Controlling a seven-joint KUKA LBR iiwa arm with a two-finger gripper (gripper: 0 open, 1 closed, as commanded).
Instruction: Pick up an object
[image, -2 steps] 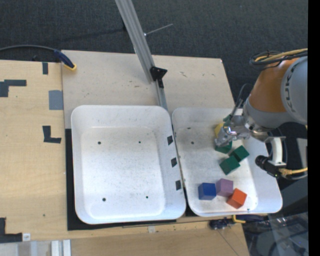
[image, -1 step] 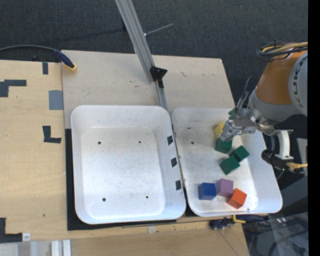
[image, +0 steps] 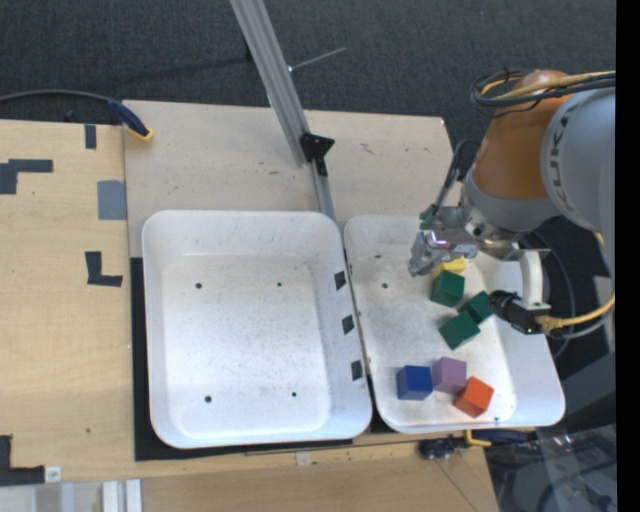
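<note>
KUKA arm (image: 545, 130) reaches from the right over the right bin (image: 385, 330); left bin (image: 240, 410) lies beside. Gripper (image: 432, 250) hovers just above a yellow block (image: 456, 266) and green block (image: 448, 289); finger opening cannot be told. Step: approach. Next: descend squarely over one block and close.

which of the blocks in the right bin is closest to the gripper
The yellow block, right beside the gripper at the bin's far end. The two green blocks lie just below it; the blue, purple and orange ones sit at the near end.
</note>
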